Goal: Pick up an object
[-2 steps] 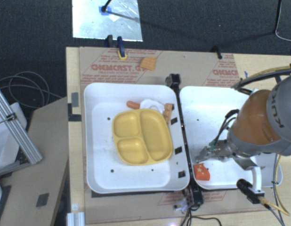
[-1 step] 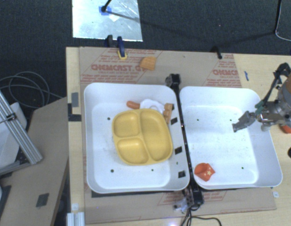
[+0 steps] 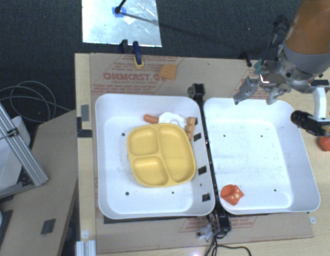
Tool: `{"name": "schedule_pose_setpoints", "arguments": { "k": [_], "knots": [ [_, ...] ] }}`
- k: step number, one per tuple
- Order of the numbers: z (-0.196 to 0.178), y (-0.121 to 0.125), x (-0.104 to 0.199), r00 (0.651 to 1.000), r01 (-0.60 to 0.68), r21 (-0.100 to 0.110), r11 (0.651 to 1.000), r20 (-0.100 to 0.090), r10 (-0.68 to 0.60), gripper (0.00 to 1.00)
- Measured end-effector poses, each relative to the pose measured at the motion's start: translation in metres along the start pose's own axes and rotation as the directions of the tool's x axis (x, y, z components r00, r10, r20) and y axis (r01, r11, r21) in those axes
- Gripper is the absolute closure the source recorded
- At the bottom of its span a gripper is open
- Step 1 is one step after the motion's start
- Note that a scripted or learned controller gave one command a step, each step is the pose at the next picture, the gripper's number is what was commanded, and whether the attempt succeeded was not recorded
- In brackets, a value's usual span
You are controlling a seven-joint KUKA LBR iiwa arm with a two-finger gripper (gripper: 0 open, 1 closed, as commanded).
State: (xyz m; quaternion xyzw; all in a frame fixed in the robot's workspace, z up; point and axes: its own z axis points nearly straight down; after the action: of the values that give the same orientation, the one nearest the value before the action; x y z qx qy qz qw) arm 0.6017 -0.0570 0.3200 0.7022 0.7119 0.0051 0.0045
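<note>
Two-finger metal gripper [image 3: 259, 93] spread open, nothing between the 2 grey fingers, hanging over the far rim of the right shallow white plastic bin [image 3: 261, 159], under the grey arm with the orange band [image 3: 309, 25]. Closest candidate for the pick: small red-orange crumpled object [image 3: 232, 194], lying in the near left corner of that right bin, close to the dividing wall. From the gripper, lying toward the near edge of the bench and slightly left, with almost the whole depth of the bin between them. No clear long axis on this object, roughly as wide as long, so probably no special turn of the wrist needed. In the left shallow white plastic bin [image 3: 109, 143], farther from the gripper: yellow 3-compartment plastic tray [image 3: 160, 155] in the middle, and behind it a small orange sausage-shaped piece [image 3: 151, 119], a white rounded object [image 3: 173, 119] partly hidden by the tray, and a short tan piece [image 3: 190, 125] near the divider. Outside the bins, at the right bench edge, another small red object [image 3: 326, 143].
</note>
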Motion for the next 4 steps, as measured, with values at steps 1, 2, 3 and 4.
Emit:
{"name": "schedule_pose_setpoints", "arguments": {
  "k": [1, 2, 3, 4],
  "knots": [
    [-0.06, -0.076, 0.03, 1.0, -0.006, 0.01, 1.0, -0.001, 0.006, 0.0],
    [-0.026, -0.099, 0.066, 1.0, -0.006, 0.015, 1.0, -0.001, 0.006, 0.0],
    [-0.123, -0.114, -0.001, 1.0, -0.018, 0.001, 1.0, 0.003, 0.018, 0.0],
    [0.005, -0.115, 0.026, 1.0, -0.011, 0.022, 1.0, 0.0, 0.011, 0.0]
  ]
}}
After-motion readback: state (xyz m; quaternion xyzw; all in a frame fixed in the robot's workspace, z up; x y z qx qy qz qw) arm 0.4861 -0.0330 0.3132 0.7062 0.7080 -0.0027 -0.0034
